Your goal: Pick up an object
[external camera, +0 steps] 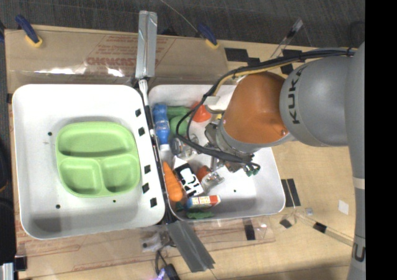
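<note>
In the right bin (268, 180), the gripper (212, 176) hung low over the clutter beside a carrot (173, 184), seemingly to grab something; its closure couldn't be told.

We saw a lime-green three-compartment plastic tray (96, 158) in the white shallow left bin (31, 167), an orange plastic carrot (173, 184), a blue plastic bottle (161, 125), and the grey arm's orange band (257, 111) over the pale wooden tabletop (310, 167).

light: even, bright — shadows: soft — focus: slightly soft
</note>
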Controlling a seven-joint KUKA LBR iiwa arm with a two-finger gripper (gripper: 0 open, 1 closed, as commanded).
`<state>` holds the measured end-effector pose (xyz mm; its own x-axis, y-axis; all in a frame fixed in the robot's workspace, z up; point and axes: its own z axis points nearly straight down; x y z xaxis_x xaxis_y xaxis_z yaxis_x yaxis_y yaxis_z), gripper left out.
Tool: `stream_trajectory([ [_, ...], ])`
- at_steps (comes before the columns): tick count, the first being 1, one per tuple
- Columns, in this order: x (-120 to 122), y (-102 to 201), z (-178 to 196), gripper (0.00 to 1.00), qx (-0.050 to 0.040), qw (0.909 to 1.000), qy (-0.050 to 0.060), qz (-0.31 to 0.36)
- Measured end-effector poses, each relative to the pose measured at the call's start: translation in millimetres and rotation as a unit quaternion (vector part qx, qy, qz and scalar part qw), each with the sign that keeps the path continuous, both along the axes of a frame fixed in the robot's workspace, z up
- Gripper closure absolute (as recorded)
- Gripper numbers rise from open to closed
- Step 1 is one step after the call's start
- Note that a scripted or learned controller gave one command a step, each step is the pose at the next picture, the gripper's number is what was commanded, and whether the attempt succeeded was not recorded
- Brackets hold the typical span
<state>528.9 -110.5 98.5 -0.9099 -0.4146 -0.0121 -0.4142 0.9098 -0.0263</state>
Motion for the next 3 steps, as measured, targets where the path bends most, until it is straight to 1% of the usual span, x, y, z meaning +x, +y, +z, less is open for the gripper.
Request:
stream_trajectory([
  [1, 3.4, 5.0, 10.9, 1.0, 0.002, 1.0, -0.004, 0.006],
  [2, -16.2, -82.4, 37.8, 1.0, 0.0076, 0.9917, 0.011, 0.128],
  [3, -16.0, -81.5, 37.7, 0.0, 0.008, 0.9916, 0.011, 0.129],
])
